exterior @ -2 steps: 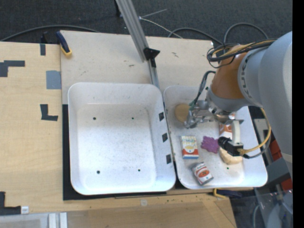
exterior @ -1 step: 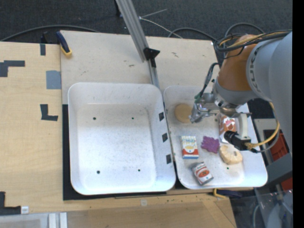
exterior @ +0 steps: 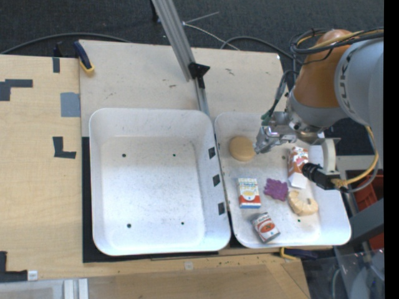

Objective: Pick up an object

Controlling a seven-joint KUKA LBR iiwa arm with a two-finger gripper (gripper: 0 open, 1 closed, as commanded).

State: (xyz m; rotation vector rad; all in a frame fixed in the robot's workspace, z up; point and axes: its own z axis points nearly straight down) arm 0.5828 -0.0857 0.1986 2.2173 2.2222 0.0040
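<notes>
The right bin (exterior: 330, 232) holds several small objects. A round tan bun (exterior: 241, 148) lies near its upper left. Below it lie a small white and yellow box (exterior: 249, 192), a purple piece (exterior: 276, 189), a red and white can (exterior: 266, 227), a tan pastry (exterior: 303, 204) and a red and white packet (exterior: 298, 161). My gripper (exterior: 266, 139) hangs low over the bin, just right of the bun, reaching down from the grey and orange wrist (exterior: 324, 80). Nothing shows between its fingers.
The left bin (exterior: 100, 167) stands beside the right one, with a shared rim between them. A slanted metal rail (exterior: 177, 36) crosses the bench behind the bins. A yellow and blue clamp (exterior: 83, 58) sits at the bench's back left. Cables trail near the arm.
</notes>
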